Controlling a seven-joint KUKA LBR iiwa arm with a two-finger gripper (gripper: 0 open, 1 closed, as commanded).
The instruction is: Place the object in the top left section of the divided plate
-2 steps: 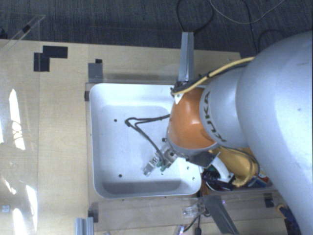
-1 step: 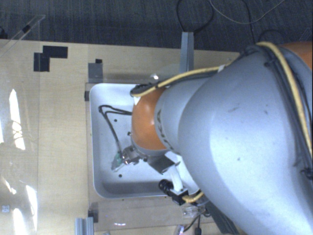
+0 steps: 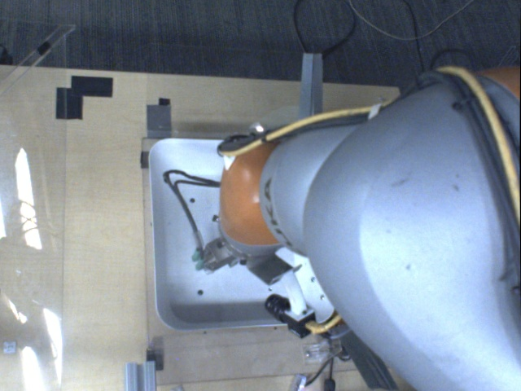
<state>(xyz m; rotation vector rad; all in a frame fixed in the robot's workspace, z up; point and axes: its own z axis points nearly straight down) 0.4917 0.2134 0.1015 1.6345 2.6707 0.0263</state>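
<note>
gripper: the gripper [image 3: 213, 257] sits low inside the left bin, under the orange band; only a small metal tip with a bit of green by it shows at the end of the wrist. the rest is hidden by the arm, so i cannot tell how it stands or whether anything is in it.
wrist: the orange band [image 3: 244, 198] curves above the gripper, and a grey and white wrist block [image 3: 293, 287] with a black fitting juts toward the bin's near wall.
cables: a yellow hose [image 3: 326, 120] runs along the top of the arm from the wrist toward the right; a thin black cable [image 3: 186, 198] loops from the wrist over the bin floor.
arm: the big grey arm [image 3: 407, 235] comes in from the right and covers most of the right half of the view, along with a large part of the bin.
bin: the white bin [image 3: 175, 292] shows its left wall, near wall and a stretch of bare floor with a few small dark specks.
divided plate and object: neither can be made out; the arm covers the middle and right of the bin.
bench: the pale wood bench [image 3: 98, 243] surrounds the bin, with black tape marks [image 3: 81, 94] at its far left and a grey post [image 3: 312, 84] behind the bin.
floor: dark carpet [image 3: 203, 23] with thin loose wires lies beyond the bench.
</note>
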